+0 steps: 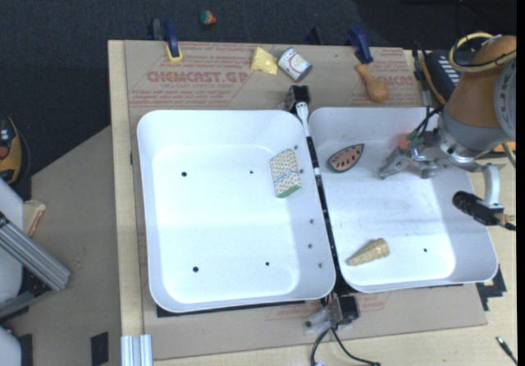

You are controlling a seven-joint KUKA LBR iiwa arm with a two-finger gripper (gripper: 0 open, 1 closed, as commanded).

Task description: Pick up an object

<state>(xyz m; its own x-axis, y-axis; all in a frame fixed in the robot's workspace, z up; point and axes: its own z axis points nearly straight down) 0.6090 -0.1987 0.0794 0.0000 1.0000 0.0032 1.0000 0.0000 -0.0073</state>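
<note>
My gripper (404,171) hangs over the back of the right bin (410,274), its fingers spread open with nothing between them. A brown oval piece (345,157) lies just left of it, a short gap away. A tan cone (367,253) rests near the right bin's front, well below the gripper. In the left bin (205,274), a patterned block (285,172) sits by the right wall. A small orange-red spot (405,141) shows at the gripper's back; I cannot tell what it is.
Behind the bins on the brown board lie a yellow piece (264,61), a small white box (294,64) and a tan wooden thing (373,84). Blue clamps (171,38) hold the board's back edge. A black part (478,208) juts over the right bin's right rim.
</note>
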